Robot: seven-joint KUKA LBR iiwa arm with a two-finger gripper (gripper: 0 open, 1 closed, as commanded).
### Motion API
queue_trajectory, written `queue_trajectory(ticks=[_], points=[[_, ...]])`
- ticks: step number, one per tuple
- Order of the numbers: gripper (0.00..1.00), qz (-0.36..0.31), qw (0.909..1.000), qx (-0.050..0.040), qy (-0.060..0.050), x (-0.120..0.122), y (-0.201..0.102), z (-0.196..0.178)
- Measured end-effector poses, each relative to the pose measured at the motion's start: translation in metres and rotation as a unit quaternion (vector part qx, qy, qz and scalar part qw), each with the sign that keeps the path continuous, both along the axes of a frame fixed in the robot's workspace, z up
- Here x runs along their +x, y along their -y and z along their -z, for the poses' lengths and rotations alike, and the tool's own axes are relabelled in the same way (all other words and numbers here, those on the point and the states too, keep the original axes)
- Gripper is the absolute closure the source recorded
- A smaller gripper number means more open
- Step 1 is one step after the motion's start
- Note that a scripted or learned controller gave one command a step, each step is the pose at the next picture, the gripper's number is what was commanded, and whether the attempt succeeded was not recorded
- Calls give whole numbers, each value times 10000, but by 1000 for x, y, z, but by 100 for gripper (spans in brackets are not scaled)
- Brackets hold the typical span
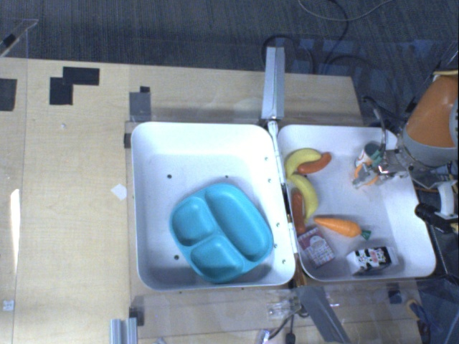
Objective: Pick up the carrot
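The carrot (338, 226) is orange with a small green stub on its right end. It lies flat in the lower middle of the right bin (401, 221). My gripper (367, 169) hangs over the bin's upper right part, up and to the right of the carrot and well apart from it. The grey arm with its orange band (434, 117) comes in from the right edge behind the gripper.
A yellow banana (305, 181) with a red-orange sausage (314, 165) across it lies at the right bin's left side, above a second reddish sausage (297, 208). A small packet (315, 247) and a black-and-white carton (371, 259) sit near the front wall. A blue divided plate (221, 231) rests in the left bin (165, 163).
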State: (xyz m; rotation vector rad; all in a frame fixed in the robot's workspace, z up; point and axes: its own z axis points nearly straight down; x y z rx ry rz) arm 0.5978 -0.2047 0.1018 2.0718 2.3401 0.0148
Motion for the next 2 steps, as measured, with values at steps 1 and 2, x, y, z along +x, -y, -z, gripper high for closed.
queue_trajectory(ticks=[1,2], points=[[100,-1362,9907,-6,-56,16,-55,-110],[100,-905,9959,-1,-52,36,-45,-90]])
